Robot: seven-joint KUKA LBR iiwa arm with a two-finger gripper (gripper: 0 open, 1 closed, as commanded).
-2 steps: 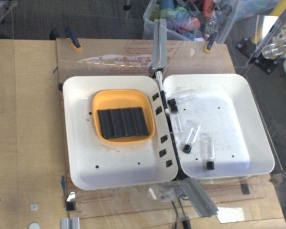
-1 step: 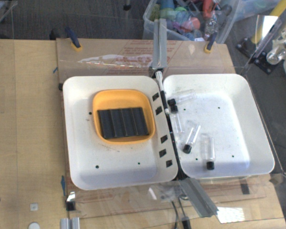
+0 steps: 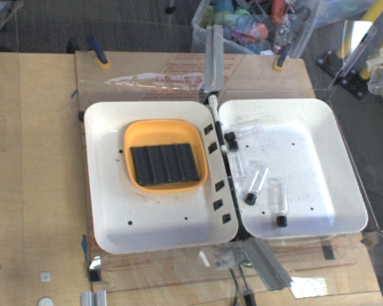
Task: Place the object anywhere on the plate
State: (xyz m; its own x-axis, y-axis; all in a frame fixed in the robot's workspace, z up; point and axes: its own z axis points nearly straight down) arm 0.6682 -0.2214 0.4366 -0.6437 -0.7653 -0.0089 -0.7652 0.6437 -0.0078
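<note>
In the left bin [image 3: 108, 225] sits an orange plate [image 3: 165, 131], and a dark ridged block [image 3: 165, 164] lies flat on it, covering most of its middle. Past the divider, the right bin [image 3: 319, 209] holds several clear tubes with black caps: one [image 3: 240, 133] near the top left, one [image 3: 256, 185] tilted at the centre, one [image 3: 279, 202] just beside it.

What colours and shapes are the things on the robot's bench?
The left bin and right bin are shallow and white, with rounded corners. In the left one sits a yellow-orange plate, squarish with rounded corners, and a black ridged block lies on it. The right one holds small clear tubes with black caps.
</note>
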